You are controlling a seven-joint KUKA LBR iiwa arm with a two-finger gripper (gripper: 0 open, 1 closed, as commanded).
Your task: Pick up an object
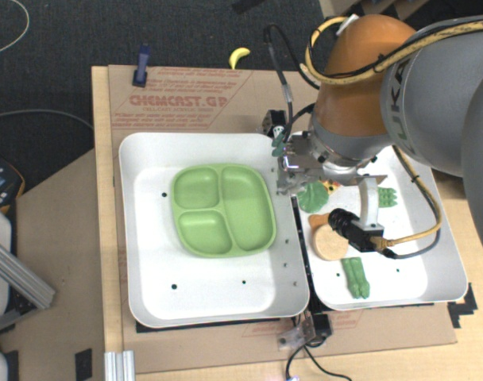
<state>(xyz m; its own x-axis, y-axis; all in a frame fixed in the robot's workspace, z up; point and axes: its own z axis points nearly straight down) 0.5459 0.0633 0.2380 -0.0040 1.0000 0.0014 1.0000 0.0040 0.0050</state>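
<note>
My gripper (311, 177) reaches down into the right bin (432, 248) near its upper left corner, mostly hidden under the grey wrist and orange band. Just below it lies a round green object (311, 198), touching or nearly touching the gripper. A small yellow-orange piece (331, 186) peeks out beside it. Lower down sits a tan round object (329, 246), and near the bin's front lies a long green object (355, 278). Another green piece (387, 198) rests to the right of the gripper.
The left bin (146, 236) holds a green divided plate (224, 209). On the cardboard behind the bins lies a blue object (141, 66), and a small yellow thing (239, 55) sits at the far edge. The arm covers the right bin's upper part.
</note>
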